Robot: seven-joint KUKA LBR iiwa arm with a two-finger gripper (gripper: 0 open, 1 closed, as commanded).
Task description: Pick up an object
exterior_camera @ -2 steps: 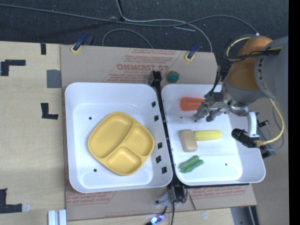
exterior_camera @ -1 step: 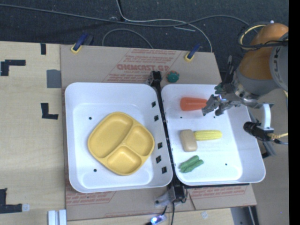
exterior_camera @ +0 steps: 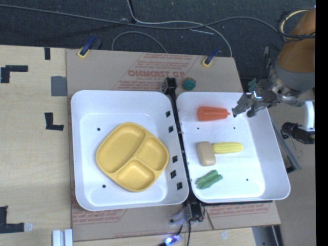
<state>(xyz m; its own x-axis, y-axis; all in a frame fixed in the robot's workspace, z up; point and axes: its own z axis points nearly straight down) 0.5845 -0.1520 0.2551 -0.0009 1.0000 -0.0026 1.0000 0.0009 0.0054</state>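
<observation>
at three o'clock of the carrot [exterior_camera: 212,114], the tool [exterior_camera: 244,108] hovered, grip state unclear; carrot looked light, stiff, slippery—best pinched mid-body.

A robotics lab bench: clamped cardboard sheet [exterior_camera: 154,70], two white bins [exterior_camera: 82,137], trailing cables [exterior_camera: 128,4], taped floor markers [exterior_camera: 51,121].

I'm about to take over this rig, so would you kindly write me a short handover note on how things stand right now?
Gripper: at the right bin's upper right rim, just right of the carrot's tip, holding nothing.
Right bin: carrot at top, corn cob and beige potato-like piece mid-bin, touching, green pod below.
Left bin: yellow divided plate.
Done: nothing picked yet.
Left: close on an object, probably the carrot, and lift it.
</observation>
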